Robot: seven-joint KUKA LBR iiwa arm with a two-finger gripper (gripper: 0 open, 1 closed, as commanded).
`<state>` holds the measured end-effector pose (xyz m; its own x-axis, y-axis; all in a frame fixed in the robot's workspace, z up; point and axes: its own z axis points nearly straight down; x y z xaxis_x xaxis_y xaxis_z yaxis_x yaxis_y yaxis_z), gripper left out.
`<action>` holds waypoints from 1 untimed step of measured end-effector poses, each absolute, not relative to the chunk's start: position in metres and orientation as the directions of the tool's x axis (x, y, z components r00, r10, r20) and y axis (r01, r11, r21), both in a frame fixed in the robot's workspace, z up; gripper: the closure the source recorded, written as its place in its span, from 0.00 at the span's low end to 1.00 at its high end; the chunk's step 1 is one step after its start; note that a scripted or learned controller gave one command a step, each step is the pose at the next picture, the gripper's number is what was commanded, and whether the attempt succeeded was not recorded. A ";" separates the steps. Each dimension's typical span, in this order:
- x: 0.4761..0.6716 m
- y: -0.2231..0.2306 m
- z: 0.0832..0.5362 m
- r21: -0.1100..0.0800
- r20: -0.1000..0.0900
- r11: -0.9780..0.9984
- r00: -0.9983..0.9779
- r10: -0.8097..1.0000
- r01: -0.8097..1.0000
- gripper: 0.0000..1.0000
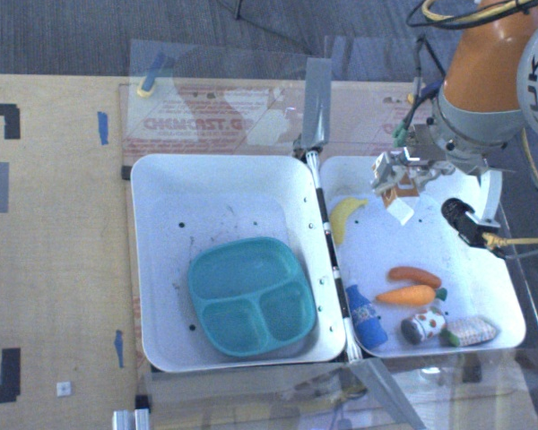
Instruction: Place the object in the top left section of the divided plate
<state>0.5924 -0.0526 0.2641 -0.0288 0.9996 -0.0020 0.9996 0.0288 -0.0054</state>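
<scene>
A teal divided plate [195, 287] lies in the left bin [161, 195], toward its front, with one wide section at the back and two smaller ones in front; nothing lies on it. My gripper [398, 177] hangs over the back of the right bin [507, 285], just right of a yellow banana [343, 215]. A small brownish piece and a white square tag [401, 211] show at the gripper's tip; I cannot tell whether anything is held.
The right bin's front holds a red sausage [414, 276], an orange carrot [406, 296], a blue bottle [366, 316], a small can [423, 326] and a pale patterned item [471, 331]. A metal divider [316, 106] stands behind the bins' shared wall.
</scene>
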 end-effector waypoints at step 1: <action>0.591 -0.065 0.246 -0.007 -0.002 -0.009 0.009 1.000 1.000 1.00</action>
